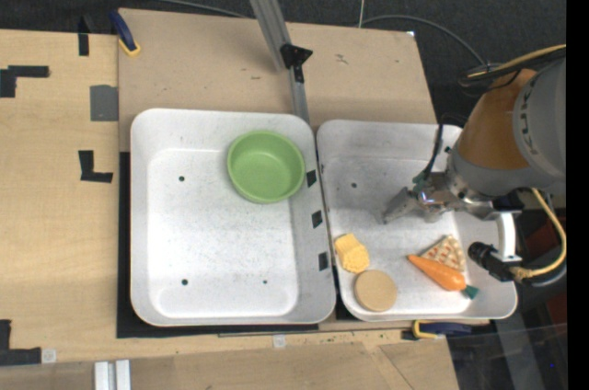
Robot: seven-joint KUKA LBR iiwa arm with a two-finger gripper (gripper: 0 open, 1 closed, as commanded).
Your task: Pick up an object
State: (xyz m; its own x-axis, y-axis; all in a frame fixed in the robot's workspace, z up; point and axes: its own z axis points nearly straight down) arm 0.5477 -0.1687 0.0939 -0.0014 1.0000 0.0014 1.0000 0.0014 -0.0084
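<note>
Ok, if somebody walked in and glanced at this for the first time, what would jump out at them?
Probably the green bowl, bright against the upper right part of the left bin. Next, the cluster of toy food along the near edge of the right bin: a carrot, a pizza slice, a round tan cookie and a yellow piece. The gripper hangs just above that cluster.

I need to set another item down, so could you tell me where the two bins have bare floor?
The left bin is bare except for the green bowl at its far right corner. In the right bin, the far left part is free. Its near edge is crowded: cracker, round cookie, carrot, pizza slice, with the gripper over the middle.
</note>
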